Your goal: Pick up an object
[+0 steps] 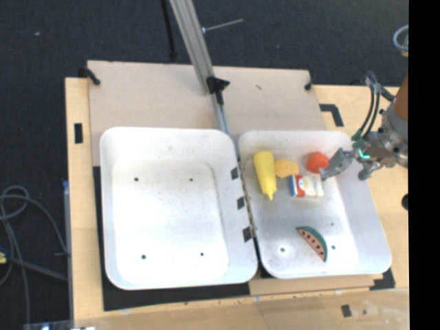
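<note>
We cannot tell the fingers' [344,162] spread; the arm is cut off at the right. An orange ball [317,161] lies just left, toys crowded beyond; the white bin's [364,243] floor below lies open.

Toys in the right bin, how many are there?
5, all in the right bin: yellow bottle, yellow block, red ball, small carton, watermelon slice nearer the front. None looks hidden.

Pale wooden bench [79,184] on dark carpet floor [41,26], grey cables [20,218] at left
</note>
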